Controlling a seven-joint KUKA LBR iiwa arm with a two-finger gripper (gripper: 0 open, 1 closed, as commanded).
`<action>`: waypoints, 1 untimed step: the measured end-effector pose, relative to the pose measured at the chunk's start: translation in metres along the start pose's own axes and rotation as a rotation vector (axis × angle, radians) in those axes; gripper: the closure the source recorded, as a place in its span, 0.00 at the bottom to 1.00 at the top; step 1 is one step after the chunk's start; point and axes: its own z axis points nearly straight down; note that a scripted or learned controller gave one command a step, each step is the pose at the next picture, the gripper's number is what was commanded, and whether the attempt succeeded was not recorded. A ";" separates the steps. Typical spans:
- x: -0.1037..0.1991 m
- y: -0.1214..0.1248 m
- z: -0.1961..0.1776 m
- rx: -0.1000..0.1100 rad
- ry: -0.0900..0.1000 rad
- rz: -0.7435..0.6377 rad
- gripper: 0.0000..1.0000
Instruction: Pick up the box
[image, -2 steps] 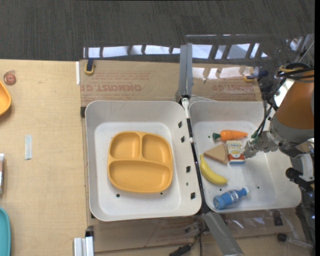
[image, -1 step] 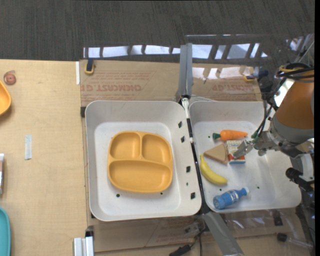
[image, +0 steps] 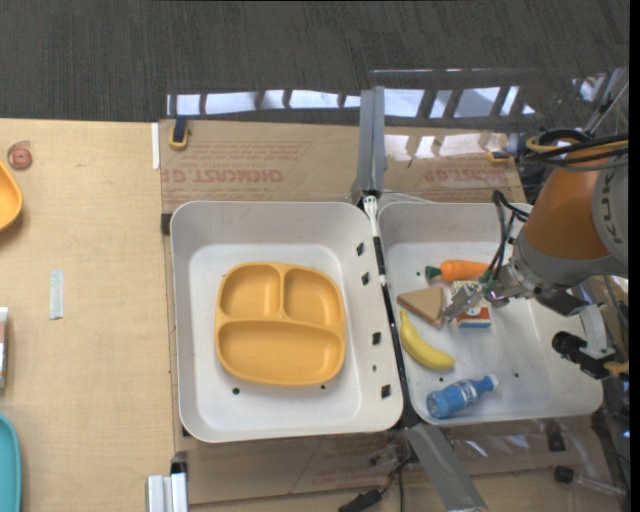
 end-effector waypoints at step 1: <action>-0.001 -0.001 -0.009 0.000 0.000 0.003 1.00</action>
